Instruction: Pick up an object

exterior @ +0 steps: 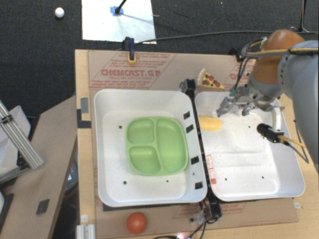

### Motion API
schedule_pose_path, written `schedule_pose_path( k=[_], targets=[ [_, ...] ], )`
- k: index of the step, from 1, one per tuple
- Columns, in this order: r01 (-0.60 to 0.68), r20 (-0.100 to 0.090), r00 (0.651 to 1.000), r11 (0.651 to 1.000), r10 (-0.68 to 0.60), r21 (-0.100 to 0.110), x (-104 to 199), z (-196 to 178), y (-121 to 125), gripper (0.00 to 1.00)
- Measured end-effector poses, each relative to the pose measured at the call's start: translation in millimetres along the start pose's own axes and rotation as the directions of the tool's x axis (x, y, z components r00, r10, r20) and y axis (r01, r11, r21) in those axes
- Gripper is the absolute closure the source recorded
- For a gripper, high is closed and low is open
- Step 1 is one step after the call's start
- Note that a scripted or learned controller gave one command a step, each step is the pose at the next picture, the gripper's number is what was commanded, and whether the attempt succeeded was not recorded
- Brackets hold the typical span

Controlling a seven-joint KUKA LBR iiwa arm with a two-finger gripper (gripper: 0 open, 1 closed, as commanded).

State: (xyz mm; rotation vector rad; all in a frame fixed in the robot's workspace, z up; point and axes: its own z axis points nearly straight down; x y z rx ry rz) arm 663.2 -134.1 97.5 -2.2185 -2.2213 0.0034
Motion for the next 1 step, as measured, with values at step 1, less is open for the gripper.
schedule_pose_path(
  k=[1],
  targets=[
    [0.001,0.001,1.000,1.000,-0.001,-0.009,-0.1,-15.5,2.6,1.00]
  ],
)
